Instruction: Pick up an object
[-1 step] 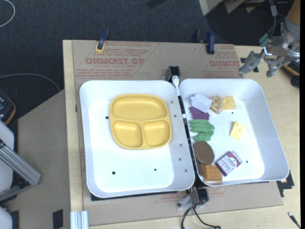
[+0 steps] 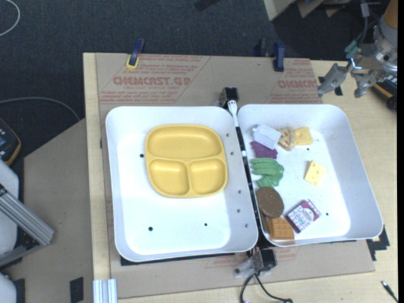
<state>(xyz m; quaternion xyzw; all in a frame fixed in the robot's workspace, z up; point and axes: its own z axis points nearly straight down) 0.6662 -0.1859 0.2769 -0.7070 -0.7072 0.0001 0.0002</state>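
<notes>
My gripper [image 2: 346, 83] hangs above the bench beyond the far right corner of the right bin [image 2: 353, 163], its two fingers spread open with nothing between them. In that bin lie several small toy foods: a white block [image 2: 266, 134], a purple piece [image 2: 264, 149], a green leafy piece [image 2: 266, 171], a brown round cookie [image 2: 270, 201], a tan waffle square [image 2: 281, 228], a red and purple packet [image 2: 303, 215], a yellow cheese wedge [image 2: 314, 172], another yellow piece [image 2: 303, 136] and a small tan cracker [image 2: 287, 139]. None touches the gripper.
The left bin [image 2: 126, 213] holds a yellow divided plate [image 2: 186, 160]. A yellow clamp [image 2: 133, 59] and a blue clamp [image 2: 278, 55] grip the far edge of the board. A black bracket [image 2: 230, 96] sits between the bins at the back.
</notes>
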